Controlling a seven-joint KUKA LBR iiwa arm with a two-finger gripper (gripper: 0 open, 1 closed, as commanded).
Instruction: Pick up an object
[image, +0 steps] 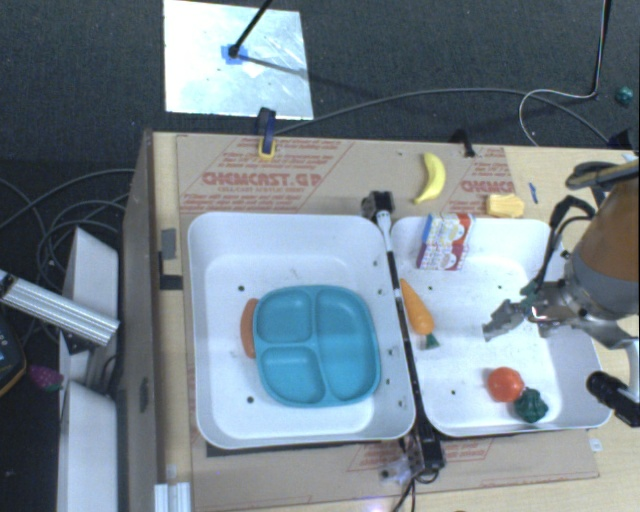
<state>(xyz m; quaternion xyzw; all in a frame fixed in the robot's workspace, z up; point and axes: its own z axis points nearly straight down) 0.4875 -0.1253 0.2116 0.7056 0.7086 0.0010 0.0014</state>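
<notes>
Gripper (503, 322) of the grey KUKA arm hangs low over the right bin (470, 425), reaching in from the right with nothing visibly between its fingers; whether those fingers are spread or pressed together cannot be told from this angle. The nearest candidate for pickup appears to be the tomato (506, 383), a small round red-orange piece lying on the bin floor just below the gripper, toward the front edge. Touching it on the right sits a dark green, lumpy piece that looks like broccoli (531, 405).

To do the step well, the arm would likely need to centre itself over the tomato before descending, with the fingers set wide enough to straddle its rounded sides and turned so neither lands on the broccoli. A smooth, round shape may roll or squirt free under an off-centre squeeze, so a straight-down approach seems safest.

Elsewhere in the same bin, a carrot (416, 309) lies along the divider at the left wall, and a small printed carton (443, 242) rests near the back. The left bin (215, 330) holds a blue sectioned plate (317, 344) with a sausage-like piece (247, 327) just beside its left rim. A banana (433, 177) and a yellow block (505, 206) lie on the bench behind the bins.
</notes>
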